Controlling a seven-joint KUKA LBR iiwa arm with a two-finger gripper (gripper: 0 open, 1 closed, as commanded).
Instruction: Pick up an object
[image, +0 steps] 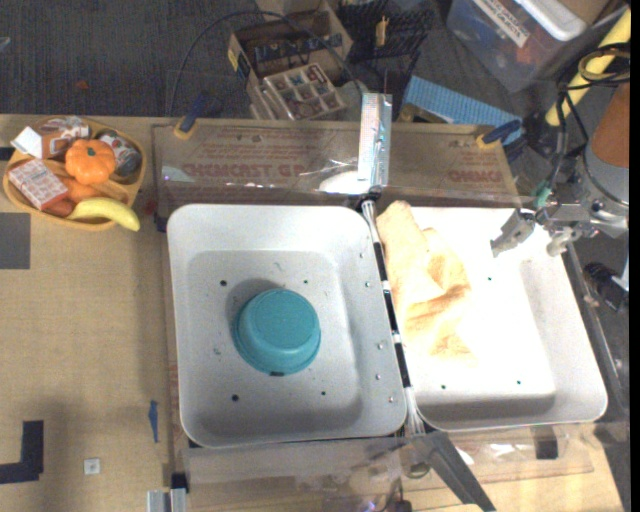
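The bench (80, 330) is the largest thing under me, a pale wooden top running out to nine o'clock, with dark carpet beyond its far edge. On it sit two shallow white bins, touching along their inner walls. The left bin (195, 240) holds a teal bowl (279, 330), upside down, near its middle. The right bin (560, 390) holds a crumpled yellowish cloth (425, 280) pressed against the nine o'clock wall, trailing down toward the centre.

Behind both bins, at twelve o'clock, lies a brown cardboard panel (250, 160) under clear film; red lettering runs across it, but it is upside down and too faint for me to read. A shiny upright strip (375, 140) stands where the bins meet.

My arm comes in at three o'clock, and my gripper (520, 230) hangs over the twelve o'clock corner of the right bin, well apart from the cloth. My fingers look spread, with nothing between them.

At ten o'clock, on the bench corner, a small basket (20, 190) carries a toy pumpkin (90, 160), a banana (105, 210) and little printed packets whose text is too small to make out. Crates and cables clutter the floor at twelve o'clock.
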